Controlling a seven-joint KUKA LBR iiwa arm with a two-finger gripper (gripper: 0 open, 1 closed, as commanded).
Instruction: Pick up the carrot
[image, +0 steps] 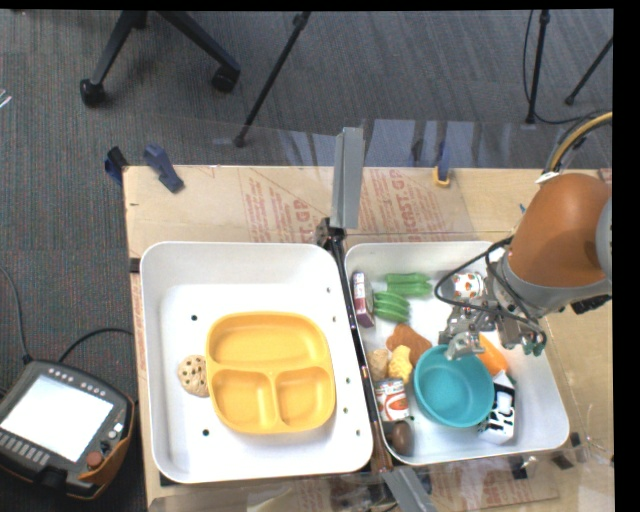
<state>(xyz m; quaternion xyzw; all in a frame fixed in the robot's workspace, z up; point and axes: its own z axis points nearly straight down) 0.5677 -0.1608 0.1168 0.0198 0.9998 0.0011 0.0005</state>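
The carrot (493, 357) shows as a short orange piece in the right bin (553, 420), just past the upper right rim of a teal bowl (453, 388). My gripper (463, 340) hangs low over the bin, just left of the carrot and above the bowl's far rim. The wrist and its orange band (560, 235) rise to the upper right. Much of the carrot is hidden behind the gripper's metal parts, and I cannot make out whether it is being touched.
The right bin also holds green pea pods (405, 286), a purple packet (360, 300), a brown nugget (408, 338), a can (393, 398), a black-and-white carton (502, 410) and a small ball (466, 287). The left bin (165, 300) holds a yellow divided tray (270, 372) and a cookie (193, 374).
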